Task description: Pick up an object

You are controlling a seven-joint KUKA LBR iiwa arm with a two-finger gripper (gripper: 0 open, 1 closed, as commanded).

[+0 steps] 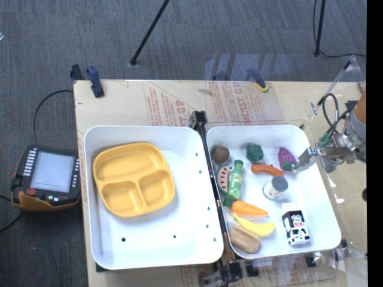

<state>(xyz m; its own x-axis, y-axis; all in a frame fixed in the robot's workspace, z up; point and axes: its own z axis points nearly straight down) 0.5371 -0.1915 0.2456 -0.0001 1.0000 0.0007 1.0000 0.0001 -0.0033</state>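
White bins sit side by side, and you see all the toy food lying in the right bin [323, 184], so nothing is picked up yet. The hand [299, 164] reaches in low over that bin's right rim beside the purple grapes [286, 156]; I cannot tell its opening.

camera: fixed overhead | angle: slanted down | covers: both bins [90, 220], from afar

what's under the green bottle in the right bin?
The green bottle lies partly over a watermelon slice, whose red face and green rind show on its left. Its lower end meets the carrot. Whatever lies directly beneath the bottle's body is covered.
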